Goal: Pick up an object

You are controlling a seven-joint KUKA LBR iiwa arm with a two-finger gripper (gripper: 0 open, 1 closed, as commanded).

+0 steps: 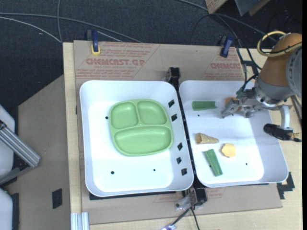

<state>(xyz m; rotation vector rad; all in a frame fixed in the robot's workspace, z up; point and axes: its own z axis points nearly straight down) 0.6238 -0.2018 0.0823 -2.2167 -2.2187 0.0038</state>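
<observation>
The right bin (268,169) holds several small objects: a flat green block (204,105) at the back left, a tan wedge (206,138) in the middle, a yellow chunk (229,150) beside it, and a green stick (212,162) toward the front. My gripper (236,112) hangs low over the back of this bin, just right of the green block. It is open, and I see nothing between its fingers. A small orange-brown bit (230,101) shows at the gripper's upper left edge, partly hidden by it.
The left bin (93,128) carries a green divided plate (141,127). A black-clipped divider (178,123) separates the bins. The arm's orange band (278,61) and cables (283,131) overhang the right bin's far right side. Blue clamps (95,41) pin the board at the back.
</observation>
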